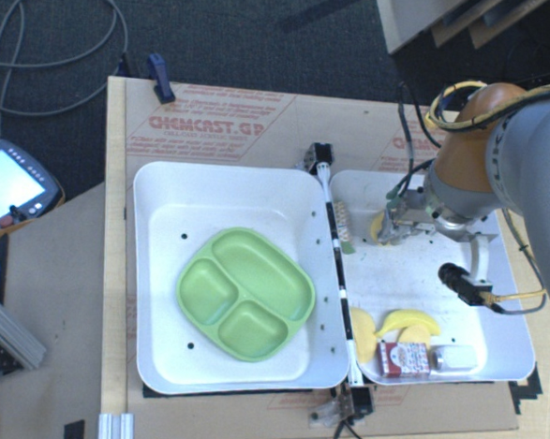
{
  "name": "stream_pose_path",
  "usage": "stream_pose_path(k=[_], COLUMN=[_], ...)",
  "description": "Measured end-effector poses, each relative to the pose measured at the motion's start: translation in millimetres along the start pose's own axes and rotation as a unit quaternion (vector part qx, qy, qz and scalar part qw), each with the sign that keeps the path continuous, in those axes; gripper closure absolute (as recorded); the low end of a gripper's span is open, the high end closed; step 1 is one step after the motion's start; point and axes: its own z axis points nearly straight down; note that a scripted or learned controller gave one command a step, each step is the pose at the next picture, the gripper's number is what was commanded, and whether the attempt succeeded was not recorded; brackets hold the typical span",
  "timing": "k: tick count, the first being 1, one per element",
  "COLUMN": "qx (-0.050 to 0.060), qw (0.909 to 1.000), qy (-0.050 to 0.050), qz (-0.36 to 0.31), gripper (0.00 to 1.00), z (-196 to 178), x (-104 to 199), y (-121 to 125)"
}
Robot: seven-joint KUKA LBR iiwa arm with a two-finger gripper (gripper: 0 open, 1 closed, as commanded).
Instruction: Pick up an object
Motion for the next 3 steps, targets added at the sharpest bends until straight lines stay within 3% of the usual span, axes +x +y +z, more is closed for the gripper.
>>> stream_pose_path(k=[1,2,3], qx=[0.0,0.003,0.0], qw=[1.0,1.0,1.0], qy=[0.0,0.001,-0.001], qz=[0.0,0.0,0.0], gripper=[0.0,0.0,1.0], z=[0.1,12.3,-1.8], x=[0.1,4.3,2.2], y=[-0.1,33.1,35.0])
